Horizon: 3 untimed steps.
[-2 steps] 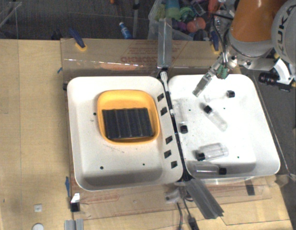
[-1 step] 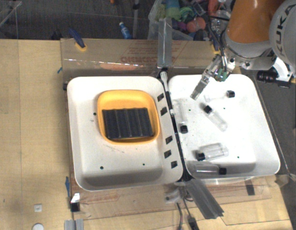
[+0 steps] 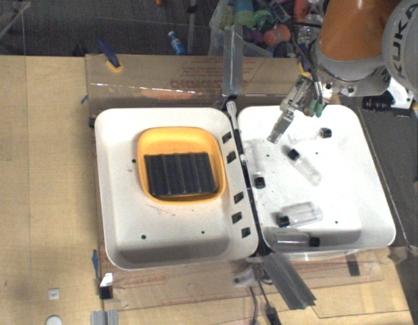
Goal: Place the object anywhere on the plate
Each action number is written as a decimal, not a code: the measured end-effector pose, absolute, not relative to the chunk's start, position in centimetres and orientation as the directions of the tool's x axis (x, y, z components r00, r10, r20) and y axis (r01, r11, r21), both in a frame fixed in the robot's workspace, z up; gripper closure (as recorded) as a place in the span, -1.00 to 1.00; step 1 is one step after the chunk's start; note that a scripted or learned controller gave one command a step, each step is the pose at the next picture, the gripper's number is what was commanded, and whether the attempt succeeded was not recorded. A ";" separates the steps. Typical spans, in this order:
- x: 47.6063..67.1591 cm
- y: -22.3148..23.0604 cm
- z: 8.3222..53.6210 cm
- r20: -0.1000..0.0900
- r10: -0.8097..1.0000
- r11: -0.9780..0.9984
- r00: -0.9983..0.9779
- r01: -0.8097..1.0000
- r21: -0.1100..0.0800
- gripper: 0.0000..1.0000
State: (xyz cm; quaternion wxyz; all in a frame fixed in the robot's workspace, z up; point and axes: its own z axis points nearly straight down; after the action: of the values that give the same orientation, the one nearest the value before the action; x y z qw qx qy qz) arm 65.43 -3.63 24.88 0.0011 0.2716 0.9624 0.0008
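Observation:
A yellow plate (image 3: 176, 136) lies in the left bin (image 3: 120, 181), and a dark ribbed rectangular piece (image 3: 180, 174) rests flat on it. In the right bin (image 3: 351, 181) lie several clear vials with black caps: one (image 3: 305, 168) in the middle, one (image 3: 301, 214) lower down, one (image 3: 253, 162) by the divider, and one (image 3: 295, 237) along the front wall. My gripper (image 3: 277, 135) hangs slanted over the upper left of the right bin, just above and left of the middle vial. I see nothing held in it.
A small black cap (image 3: 324, 133) lies loose near the right bin's far right. A divider with black clips (image 3: 237, 175) runs between the bins. A box of coloured toys (image 3: 269, 5) stands behind the bench. The arm's orange band (image 3: 354, 12) looms over the right bin's back edge.

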 end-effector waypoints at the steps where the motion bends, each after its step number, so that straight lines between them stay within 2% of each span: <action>1: 65.6 -3.4 24.1 -0.001 0.413 0.911 -0.911 0.413 0.002 -1.00; 2: 65.9 -7.3 22.1 -0.002 0.191 0.981 -0.981 0.191 0.002 -1.00; 3: 65.9 -3.4 22.1 -0.003 -0.102 0.995 -0.995 -0.102 0.003 -1.00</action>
State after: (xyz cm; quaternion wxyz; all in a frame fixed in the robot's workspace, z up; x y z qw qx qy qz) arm 65.87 -3.43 22.07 0.0015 -0.0513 0.9987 0.0013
